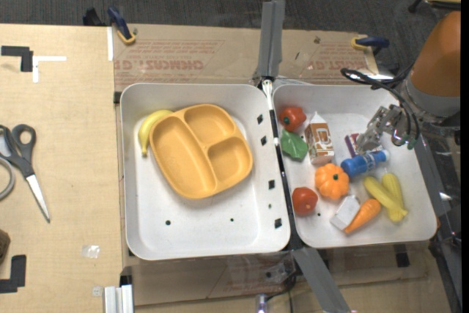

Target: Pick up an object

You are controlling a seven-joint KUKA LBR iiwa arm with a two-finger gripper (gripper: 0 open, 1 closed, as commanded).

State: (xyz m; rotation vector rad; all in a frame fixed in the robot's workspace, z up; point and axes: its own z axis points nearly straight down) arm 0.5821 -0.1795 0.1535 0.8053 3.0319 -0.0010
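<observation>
**Currently: gripper over right bin, no object taken yet**

Item 1. Gripper (382, 130): metal fingers hanging over the right bin (344, 93) toward its right side, just above a blue bottle (364, 162). Whether the fingers are spread or closed cannot be told from this view; nothing is seen between them.

Item 2. Candidate objects, right bin: red tomato (293, 116) at the far left; green pepper (294, 146) just near of it; small milk carton (319, 141) beside both; orange pumpkin (332, 182) in the middle; second red tomato (304, 199) near left; carrot (364, 215) and yellow corn (386, 194) near right; the blue bottle lying on its side between pumpkin and corn.

Item 3. Left bin (139, 231): orange divided plate (201, 150) with a banana (150, 128) tucked against its left edge.

Item 4. Worktop (58, 157), left: scissors (28, 165).

Handling note. The blue bottle looks the nearest target. Judged best approach: descend straight, fingers set across the bottle's short width, since it would likely roll if nudged along its side. Pumpkin and corn sit close; keep the fingers from catching either.
</observation>
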